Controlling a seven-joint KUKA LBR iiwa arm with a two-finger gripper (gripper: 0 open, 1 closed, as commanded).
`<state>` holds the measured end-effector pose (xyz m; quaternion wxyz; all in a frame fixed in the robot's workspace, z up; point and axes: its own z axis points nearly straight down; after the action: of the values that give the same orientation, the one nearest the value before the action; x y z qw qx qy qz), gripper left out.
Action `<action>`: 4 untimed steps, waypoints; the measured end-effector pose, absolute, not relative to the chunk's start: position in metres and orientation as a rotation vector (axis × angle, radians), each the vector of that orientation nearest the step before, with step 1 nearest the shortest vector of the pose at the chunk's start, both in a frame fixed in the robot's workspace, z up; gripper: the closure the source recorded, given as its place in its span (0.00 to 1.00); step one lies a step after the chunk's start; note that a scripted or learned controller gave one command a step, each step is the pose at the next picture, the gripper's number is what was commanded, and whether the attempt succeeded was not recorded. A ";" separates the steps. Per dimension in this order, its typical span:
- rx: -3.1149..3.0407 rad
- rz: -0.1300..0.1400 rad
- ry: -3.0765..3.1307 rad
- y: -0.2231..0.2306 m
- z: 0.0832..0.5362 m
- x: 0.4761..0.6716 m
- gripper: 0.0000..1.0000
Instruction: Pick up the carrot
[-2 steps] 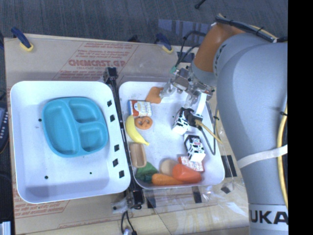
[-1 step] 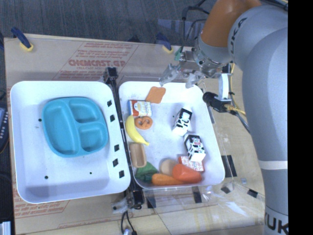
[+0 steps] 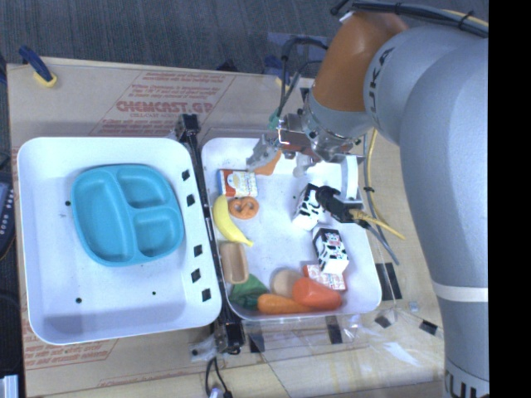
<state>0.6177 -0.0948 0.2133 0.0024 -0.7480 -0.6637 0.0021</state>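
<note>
The carrot (image 3: 282,304), orange with a green leafy top, lies flat along the near wall of the right bin (image 3: 365,282). Beside it rests a red-orange vegetable (image 3: 317,293). My gripper (image 3: 282,159) hangs over the far end of the same bin, well away from the carrot. It is open, with its fingers (image 3: 263,150) spread. A small orange piece (image 3: 268,167) shows just under the left finger, and I cannot tell whether it touches it. Nothing is gripped.
The right bin also holds a banana (image 3: 230,220), an orange round slice (image 3: 243,208), a small carton (image 3: 239,182), two black-and-white cartons (image 3: 309,206) (image 3: 331,252) and a tan block (image 3: 234,264). A blue divided plate (image 3: 129,214) sits in the left bin (image 3: 50,305).
</note>
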 end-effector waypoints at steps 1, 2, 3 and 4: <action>-2.361 0.009 -2.063 -0.057 0.190 0.564 0.00; -2.291 0.013 -2.146 -0.101 0.088 0.594 0.00; -2.243 0.004 -2.203 -0.170 0.123 0.602 0.00; -2.442 -0.006 -1.987 -0.160 0.244 0.659 0.00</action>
<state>0.6591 -0.1603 0.2442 -0.0035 -0.7756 -0.6312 -0.0021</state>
